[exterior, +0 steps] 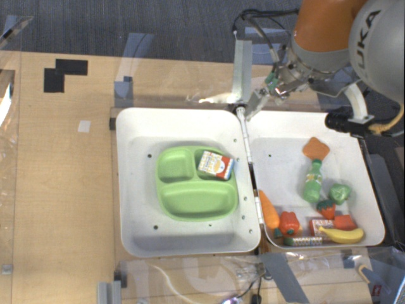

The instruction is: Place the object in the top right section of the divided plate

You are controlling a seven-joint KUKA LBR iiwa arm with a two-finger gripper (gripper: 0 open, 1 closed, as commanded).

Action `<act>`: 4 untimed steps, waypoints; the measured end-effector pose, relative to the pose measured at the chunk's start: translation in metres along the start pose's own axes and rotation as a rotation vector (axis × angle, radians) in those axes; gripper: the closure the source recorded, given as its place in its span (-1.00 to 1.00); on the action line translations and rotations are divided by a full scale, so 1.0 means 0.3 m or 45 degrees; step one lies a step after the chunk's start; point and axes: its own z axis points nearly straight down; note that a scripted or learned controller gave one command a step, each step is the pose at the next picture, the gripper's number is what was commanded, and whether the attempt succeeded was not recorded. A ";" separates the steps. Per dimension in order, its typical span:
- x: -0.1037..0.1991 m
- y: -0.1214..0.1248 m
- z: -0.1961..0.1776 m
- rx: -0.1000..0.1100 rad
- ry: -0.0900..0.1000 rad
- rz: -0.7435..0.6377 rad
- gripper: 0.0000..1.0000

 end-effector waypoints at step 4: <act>-0.207 -0.343 0.378 0.002 0.000 -0.764 1.00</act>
